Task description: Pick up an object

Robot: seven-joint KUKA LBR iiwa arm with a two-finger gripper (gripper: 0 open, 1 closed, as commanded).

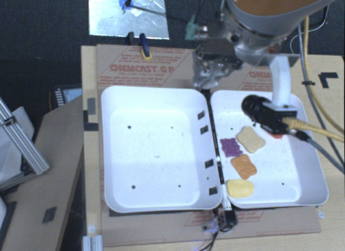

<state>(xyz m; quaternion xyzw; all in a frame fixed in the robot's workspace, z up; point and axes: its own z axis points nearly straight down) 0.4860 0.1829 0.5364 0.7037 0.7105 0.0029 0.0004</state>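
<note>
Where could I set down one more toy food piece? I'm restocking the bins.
The left bin offers bare floor from wall to wall. In the right bin, the floor right of the yellow piece and orange piece is bare. It is crowded by the divider, where the purple piece and tan piece lie under the black cylinder.

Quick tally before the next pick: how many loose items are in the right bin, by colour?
Tan: 1, tan piece
Purple: 1, purple piece
Orange: 1, orange piece
Yellow: 1, yellow piece
Total: 4, all in the right bin
</note>
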